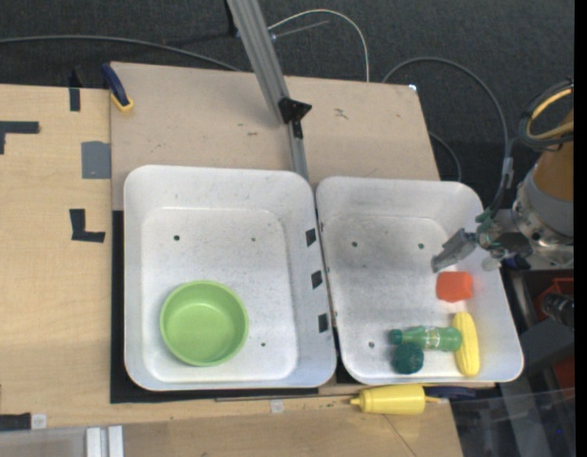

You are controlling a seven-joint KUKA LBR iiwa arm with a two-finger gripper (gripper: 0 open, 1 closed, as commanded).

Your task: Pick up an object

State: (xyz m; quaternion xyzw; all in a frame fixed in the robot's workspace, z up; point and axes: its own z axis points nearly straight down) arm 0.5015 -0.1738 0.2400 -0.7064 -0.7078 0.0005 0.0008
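Yellow bottle (392, 400) below right bin (369, 217); gripper (457, 248) above orange block (454, 287).

Fixed overhead camera, slanted, probably mid-distance

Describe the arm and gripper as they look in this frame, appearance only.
The arm is a rounded grey body with an orange band above the wrist, edged by a pale yellowish ring. The wrist end is darker metal with small teal-green fittings. The gripper is grey metal with slim fingers. Thin cables run near the wrist.
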